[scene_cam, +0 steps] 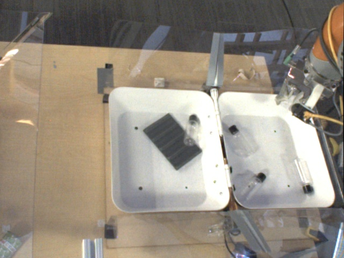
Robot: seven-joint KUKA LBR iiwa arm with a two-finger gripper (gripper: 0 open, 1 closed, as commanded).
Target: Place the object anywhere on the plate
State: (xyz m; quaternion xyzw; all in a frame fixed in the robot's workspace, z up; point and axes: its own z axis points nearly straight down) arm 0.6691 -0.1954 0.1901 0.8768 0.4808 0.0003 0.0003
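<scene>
The grey arm (329,47) with its orange band is seen at the upper right, and its gripper (294,94) hangs over the far right corner of the right shallow white bin (279,200). Whether the fingers are open or closed cannot be told, as they are blurred against cables and the bin rim. Nothing is seen between them.

Well to the left of the fingers and nearer the camera, in the left shallow white bin (123,192), a dark grey ribbed rectangular plate (171,140) lies flat, turned at a slant. A small clear bottle (192,129) rests at the plate's edge on the side facing the fingers; it appears to overlap that edge, though how much of it is borne by the plate cannot be told.

3 clear vials with black caps lie in the right bin. The first vial (239,138) is found left of the fingers and below them in the view, by the wall shared with the left bin. The second vial (252,181) lies further toward the camera. The third vial (302,175) lies almost straight below the fingers in the view, near the right wall.

Both bins are carried by the wooden table (59,160).
</scene>
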